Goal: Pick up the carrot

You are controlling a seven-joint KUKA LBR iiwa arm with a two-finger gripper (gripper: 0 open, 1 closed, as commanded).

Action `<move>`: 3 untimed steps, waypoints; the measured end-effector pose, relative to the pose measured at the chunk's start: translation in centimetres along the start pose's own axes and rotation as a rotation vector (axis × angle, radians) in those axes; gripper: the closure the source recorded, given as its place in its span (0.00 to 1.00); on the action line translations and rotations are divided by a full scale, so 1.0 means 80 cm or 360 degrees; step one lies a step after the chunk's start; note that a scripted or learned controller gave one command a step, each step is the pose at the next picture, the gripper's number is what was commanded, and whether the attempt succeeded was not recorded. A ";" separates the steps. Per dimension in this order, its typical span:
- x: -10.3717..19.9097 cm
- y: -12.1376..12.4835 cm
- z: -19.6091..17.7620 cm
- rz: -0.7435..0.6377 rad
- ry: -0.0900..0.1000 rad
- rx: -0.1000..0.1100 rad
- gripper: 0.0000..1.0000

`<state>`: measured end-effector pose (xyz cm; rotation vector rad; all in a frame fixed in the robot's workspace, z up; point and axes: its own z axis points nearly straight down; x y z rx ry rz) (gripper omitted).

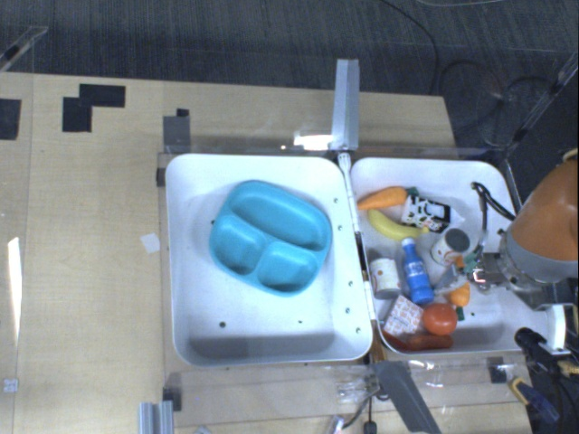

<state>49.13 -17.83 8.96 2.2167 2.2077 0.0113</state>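
Observation:
The orange carrot (384, 197) lies in the right bin (488, 172), at its far left corner, pointing toward the divider. A yellow banana (393, 226) lies just in front of it. My gripper (478, 275) hangs low over the right side of this bin, well to the right of the carrot and nearer the front. The arm's orange band (550, 217) rises above it. Nothing of the carrot is at the gripper.
The right bin also holds a blue bottle (417, 277), a white can (384, 273), a red tomato (439, 318), a black-and-white box (423, 211), a grey cup (456, 240) and a small orange piece (460, 295). A blue divided plate (270, 235) sits in the left bin (190, 269).

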 end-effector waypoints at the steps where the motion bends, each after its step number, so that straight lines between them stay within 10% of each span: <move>1: 0.037 0.057 0.000 -0.0010 0.0002 -0.0002 0.00; 2: 0.039 0.060 -0.014 -0.0016 0.0005 -0.0009 1.00; 3: 0.074 0.109 -0.124 -0.0233 0.0006 0.0013 1.00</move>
